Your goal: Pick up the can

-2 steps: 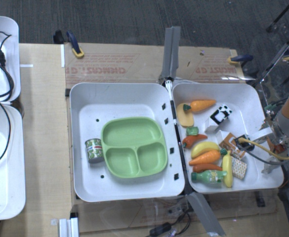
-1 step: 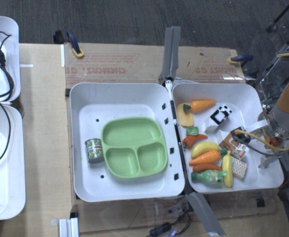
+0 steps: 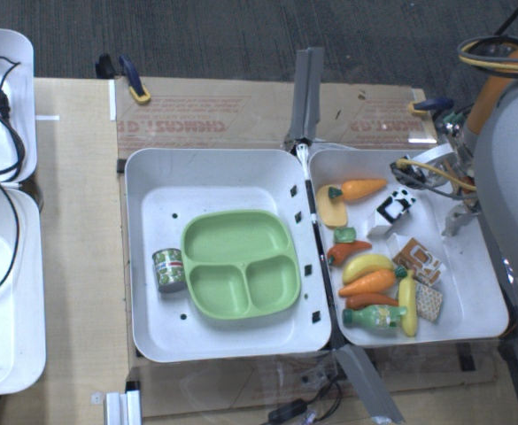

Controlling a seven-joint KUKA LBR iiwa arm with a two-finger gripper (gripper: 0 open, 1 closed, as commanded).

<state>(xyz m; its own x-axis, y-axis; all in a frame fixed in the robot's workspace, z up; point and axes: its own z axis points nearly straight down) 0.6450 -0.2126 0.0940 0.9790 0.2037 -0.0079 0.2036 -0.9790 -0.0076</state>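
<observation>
Two white bins (image 3: 143,326) share the bench, the can (image 3: 167,269) lying well across from the gripper (image 3: 460,221), whose jaw state I cannot tell; reaching over appears next.

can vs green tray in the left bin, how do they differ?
The small green-labelled metal can lies on its side on the bin floor; the pale green plastic compartment tray lies flat, open side up. The can is far smaller and cylindrical; the tray is broad, shallow, with three compartments. Both are green, in the left white bin, side by side, the can at the tray's left edge.
</observation>
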